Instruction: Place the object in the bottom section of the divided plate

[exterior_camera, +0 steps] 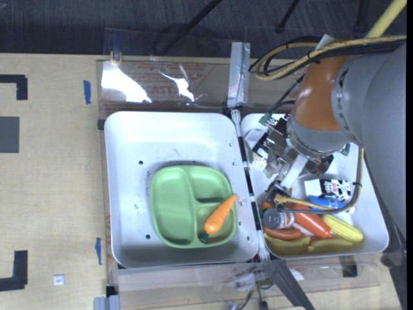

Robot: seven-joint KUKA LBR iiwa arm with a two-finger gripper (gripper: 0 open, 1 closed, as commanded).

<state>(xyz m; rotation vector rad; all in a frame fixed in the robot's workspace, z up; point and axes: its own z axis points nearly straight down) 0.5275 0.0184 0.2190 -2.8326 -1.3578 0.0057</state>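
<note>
Carrot, a toy by its look, is seen lying in the lower right compartment of the green plate, which is set in the left bin; its green end is placed near the plate's bottom rim and its orange tip is slanted up and to the right, over the rim; the placing is therefore judged done or nearly so. It is judged light, stiff and rather smooth, probably plastic, so little force would be needed, though the tapered body could be squeezed out toward the tip; if a shift were wanted, it would best be taken across its thick middle, square to its length. The arm is brought in from the right and bent over the right bin; the tool is hung low over that bin's left part, just above a heap of toy food, a corn cob among it, and well apart from the carrot; whether it is open or closed cannot be told, and nothing is seen held in it.
</note>
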